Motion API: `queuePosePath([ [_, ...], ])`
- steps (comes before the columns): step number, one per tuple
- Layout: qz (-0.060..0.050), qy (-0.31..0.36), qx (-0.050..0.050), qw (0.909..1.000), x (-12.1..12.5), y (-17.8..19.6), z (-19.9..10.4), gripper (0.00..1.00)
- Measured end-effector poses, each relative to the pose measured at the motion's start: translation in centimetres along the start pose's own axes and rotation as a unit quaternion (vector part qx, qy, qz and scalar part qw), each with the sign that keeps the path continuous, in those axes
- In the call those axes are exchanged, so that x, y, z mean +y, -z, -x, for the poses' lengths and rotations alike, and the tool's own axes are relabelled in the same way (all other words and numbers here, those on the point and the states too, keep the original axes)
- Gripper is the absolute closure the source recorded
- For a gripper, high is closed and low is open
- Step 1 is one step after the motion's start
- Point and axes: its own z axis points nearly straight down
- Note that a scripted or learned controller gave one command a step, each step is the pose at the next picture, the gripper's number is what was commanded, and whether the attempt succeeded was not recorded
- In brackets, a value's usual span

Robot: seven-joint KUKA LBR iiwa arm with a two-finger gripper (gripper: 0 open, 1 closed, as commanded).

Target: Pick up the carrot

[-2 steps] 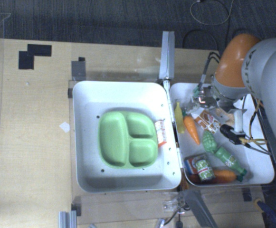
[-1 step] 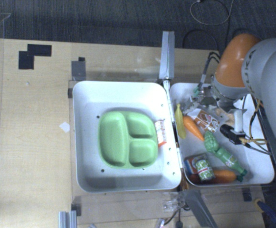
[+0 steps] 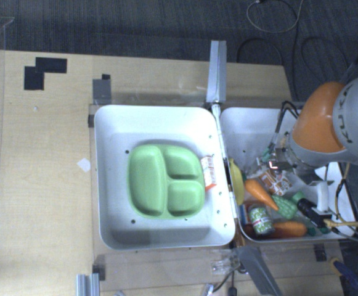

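Right now you are looking at a gripper (image 3: 276,165) whose grip you cannot tell, since the wrist is blocking it from above. It is hanging low in the right bin (image 3: 246,125), just far-right of the carrot (image 3: 259,193), which is lying slantwise among the clutter toward the bin's near side. Beside the carrot a green can (image 3: 260,221) is resting. Left of that, the left bin (image 3: 160,119) is holding a green divided tray (image 3: 165,179).

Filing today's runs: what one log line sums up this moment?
arm: over right white bin | gripper: above clutter, grip unclear | orange tapered carrot: lying in right bin | green divided plastic tray: in left white bin
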Motion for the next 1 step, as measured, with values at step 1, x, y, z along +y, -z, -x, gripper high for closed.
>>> queuePosePath([
  [1,0.005,-0.044,-0.001,0.9990,-3.70,0.18,-1.23,0.00],
])
